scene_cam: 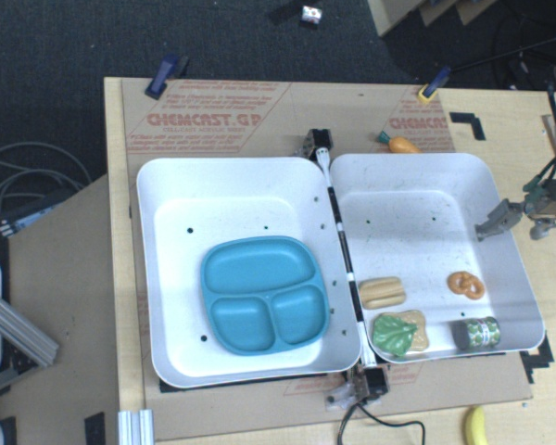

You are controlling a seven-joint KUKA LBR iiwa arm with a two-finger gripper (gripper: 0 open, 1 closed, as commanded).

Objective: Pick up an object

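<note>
1. Dark carpet and loose cables are seen around a cardboard-covered tabletop [213, 119], on which two shallow white bins are set side by side.
2. A blue divided plate [262, 292] is seen lying flat in the left bin [167, 193], towards its near side.
3. Four small objects are grouped along the near edge of the right bin [417, 179]: a tan bun-like piece [382, 292] beside the dividing wall, a green leafy toy on a tan base [398, 333] just below it, a small orange pretzel-like piece [465, 286] further right, and a dark can on its side [479, 333] in the near right corner.
4. The gripper [510, 219] is seen at the right bin's right rim, well apart from all four objects; nothing is held. Whether the fingers are open or closed cannot be told at this size.
5. The step in hand is judged to be the approach, with no object yet chosen or lifted.
6. The pretzel-like piece is judged the nearest target, with free space around it; the bun and the leafy toy lie almost touching, so a descent between them could push one aside.
7. A good attempt would be made by centring above one object, aligning the fingers across its narrow side, and lowering straight down, clear of the bin wall.
8. The can, being round and close to the corner, is judged likely to roll or be blocked by the rim.
</note>
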